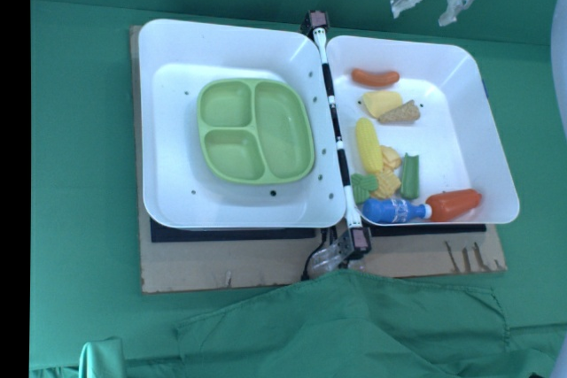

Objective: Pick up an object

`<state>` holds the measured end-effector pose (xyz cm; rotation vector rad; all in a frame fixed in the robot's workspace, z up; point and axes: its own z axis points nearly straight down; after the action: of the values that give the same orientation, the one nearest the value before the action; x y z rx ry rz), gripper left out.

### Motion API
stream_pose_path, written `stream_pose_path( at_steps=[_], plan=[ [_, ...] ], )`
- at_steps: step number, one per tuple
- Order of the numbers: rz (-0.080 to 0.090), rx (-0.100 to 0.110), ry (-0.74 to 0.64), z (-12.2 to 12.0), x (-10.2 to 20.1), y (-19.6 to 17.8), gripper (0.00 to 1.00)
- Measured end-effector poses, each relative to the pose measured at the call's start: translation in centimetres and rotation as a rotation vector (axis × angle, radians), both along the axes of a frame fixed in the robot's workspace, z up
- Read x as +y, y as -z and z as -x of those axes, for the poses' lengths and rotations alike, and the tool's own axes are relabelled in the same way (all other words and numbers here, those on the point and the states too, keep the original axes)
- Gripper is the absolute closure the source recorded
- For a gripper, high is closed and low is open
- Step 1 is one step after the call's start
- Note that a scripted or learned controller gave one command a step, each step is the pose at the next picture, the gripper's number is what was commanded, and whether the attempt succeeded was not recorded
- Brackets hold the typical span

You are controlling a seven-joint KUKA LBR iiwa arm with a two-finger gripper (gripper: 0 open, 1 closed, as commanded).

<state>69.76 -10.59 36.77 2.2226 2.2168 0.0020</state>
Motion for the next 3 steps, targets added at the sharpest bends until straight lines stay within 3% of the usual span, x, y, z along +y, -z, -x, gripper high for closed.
stream_pose_path(
  at_steps=[1,2,3],
  plan=[
    [0.0,0.009,0.003,5.1,-0.1,9.0,0.0],
    [0.002,-0.008,0.0,6.0,-0.6,17.3,0.0],
    [0.005,-0.019,0.003,10.5,0.2,18.1,0.0]
  ],
)
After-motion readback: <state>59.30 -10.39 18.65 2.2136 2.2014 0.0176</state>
